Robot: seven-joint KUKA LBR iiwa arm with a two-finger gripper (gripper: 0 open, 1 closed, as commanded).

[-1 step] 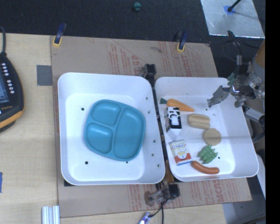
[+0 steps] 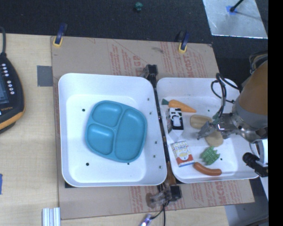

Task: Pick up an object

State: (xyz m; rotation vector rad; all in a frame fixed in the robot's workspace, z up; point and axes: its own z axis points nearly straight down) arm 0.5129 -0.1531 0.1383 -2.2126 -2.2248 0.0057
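- Camera view, the bins: you see two white bins side by side on the bench. The left bin (image 2: 68, 126) at the frame's centre-left holds a blue divided plate (image 2: 116, 131); the right bin (image 2: 236, 173) holds all the small items.
- Camera view, the items: along the right bin's left wall lie a black-and-white box (image 2: 175, 118) and, lower, a small printed carton (image 2: 181, 153). A toy carrot (image 2: 181, 106) sits near the top, a tan roundish piece (image 2: 198, 121) mid-bin, a green leafy piece (image 2: 209, 155) below it, and a red sausage (image 2: 207, 169) along the bottom edge.
- Camera view, the arm: the gripper (image 2: 208, 131) reaches in from the right, low over the bin's middle, just beside the tan piece and another tan lump (image 2: 215, 140) under it. Its fingers look spread apart — nothing is visibly clamped between them.
- Progress: as I judge it, no object is lifted yet — closing and raising remain.
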